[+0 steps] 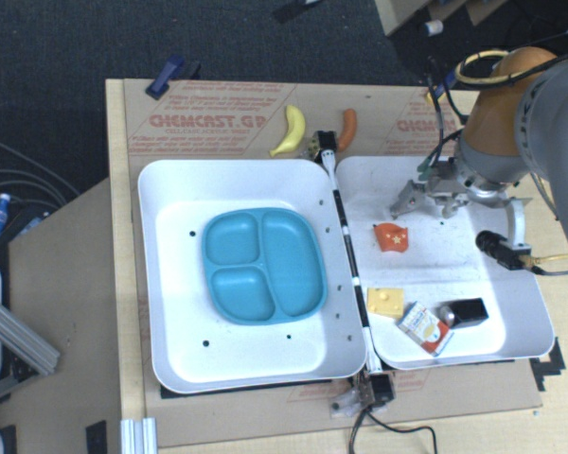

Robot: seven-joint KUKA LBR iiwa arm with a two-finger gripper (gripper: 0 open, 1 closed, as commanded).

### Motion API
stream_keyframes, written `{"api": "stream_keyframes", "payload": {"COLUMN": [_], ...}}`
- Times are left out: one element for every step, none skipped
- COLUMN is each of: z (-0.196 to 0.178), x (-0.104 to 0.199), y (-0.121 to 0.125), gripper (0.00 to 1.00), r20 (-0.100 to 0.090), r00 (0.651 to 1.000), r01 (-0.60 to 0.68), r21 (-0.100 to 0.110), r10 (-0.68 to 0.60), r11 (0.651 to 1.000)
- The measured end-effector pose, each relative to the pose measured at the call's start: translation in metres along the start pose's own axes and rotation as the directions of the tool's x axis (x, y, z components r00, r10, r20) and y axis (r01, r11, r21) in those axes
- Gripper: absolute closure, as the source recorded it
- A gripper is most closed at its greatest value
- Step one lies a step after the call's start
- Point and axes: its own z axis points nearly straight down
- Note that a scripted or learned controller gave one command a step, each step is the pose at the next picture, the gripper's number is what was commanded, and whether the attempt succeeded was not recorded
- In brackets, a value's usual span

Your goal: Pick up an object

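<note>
Two shallow white bins are seen side by side on the bench, and the action is all in the right bin (511,334). The left bin (161,272) is occupied by a blue divided plate (263,264), three compartments, lying flat near the middle.

The grey arm (516,121) is brought in from the right, its orange band (497,112) showing above the wrist, and the gripper (426,200) is held low over the far part of the right bin. Whether the jaws are released or clenched cannot be told from this angle — nothing is seen between them.

Four small objects are laid out in the right bin, all apart from the gripper. A red-orange piece (392,238) is found nearest, just in front of the gripper toward the bin's centre. A yellow block (386,302) is set by the near-left side, close to the divider. Just beside it a small red-and-white packet (423,327) is lying tilted, and a black block (466,312) is touching or almost touching that packet on its right.

Beyond the bins, on the bench board, a yellow banana (289,131) and an orange sausage-shaped toy (346,129) are resting — well outside either bin. A blue clip (165,78) is seen at the board's far-left corner.
</note>
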Motion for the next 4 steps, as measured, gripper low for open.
{"api": "stream_keyframes", "payload": {"z": [0.011, 0.0, 0.0, -0.01], "x": [0.053, 0.052, 0.052, 0.052], "y": [-0.001, 0.0, 0.0, 0.0], "gripper": [0.0, 1.0, 0.0, 1.0], "r20": [-0.004, -0.002, -0.002, -0.001], "r00": [1.0, 1.0, 1.0, 1.0], "r01": [0.0, 0.0, 0.0, 0.0], "r21": [0.005, 0.003, 0.004, 0.001], "r10": [0.0, 0.0, 0.0, 0.0], "r11": [1.0, 1.0, 1.0, 1.0]}}
